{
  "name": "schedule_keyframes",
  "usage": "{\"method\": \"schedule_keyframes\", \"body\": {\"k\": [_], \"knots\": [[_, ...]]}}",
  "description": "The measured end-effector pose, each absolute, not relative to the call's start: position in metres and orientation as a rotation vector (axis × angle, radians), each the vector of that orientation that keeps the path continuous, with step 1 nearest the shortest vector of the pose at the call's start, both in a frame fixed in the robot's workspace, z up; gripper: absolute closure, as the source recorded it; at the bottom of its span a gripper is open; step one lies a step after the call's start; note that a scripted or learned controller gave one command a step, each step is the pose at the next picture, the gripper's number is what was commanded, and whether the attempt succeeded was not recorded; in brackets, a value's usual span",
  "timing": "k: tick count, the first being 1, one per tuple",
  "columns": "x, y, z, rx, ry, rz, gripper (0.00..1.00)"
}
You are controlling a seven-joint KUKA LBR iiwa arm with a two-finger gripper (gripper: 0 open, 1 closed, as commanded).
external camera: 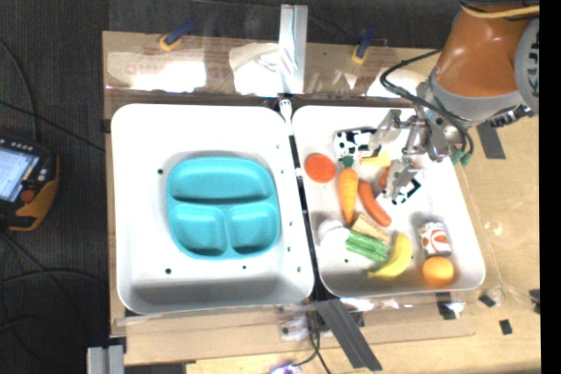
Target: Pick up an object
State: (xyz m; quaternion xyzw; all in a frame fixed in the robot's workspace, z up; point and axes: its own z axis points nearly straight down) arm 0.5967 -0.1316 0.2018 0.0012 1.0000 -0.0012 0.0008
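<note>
The right bin [465,215] holds toy food: an orange carrot [348,193], a red pepper [375,206], a red-orange disc [320,167], a yellow banana [396,257], an orange fruit [437,271], a small red-and-white can [433,238], a green piece [365,246] and a black-and-white item [353,141]. My gripper [403,164] hangs over the upper middle of this bin, just right of the carrot and above the pepper. Its fingers point down with a gap between them, and nothing sits in that gap.
The left bin [140,188] holds a turquoise divided tray [223,206]. A clear panel with clips stands along the back edge [263,57]. A handheld pendant [22,179] lies off the bench at far left. The arm's orange band [482,48] looms over the right bin's back right corner.
</note>
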Motion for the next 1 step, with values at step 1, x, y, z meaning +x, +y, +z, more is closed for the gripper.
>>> {"method": "schedule_keyframes", "body": {"k": [1], "knots": [[0.5739, -0.1117, 0.0995, -0.176, 3.133, 0.002, 0.00]]}}
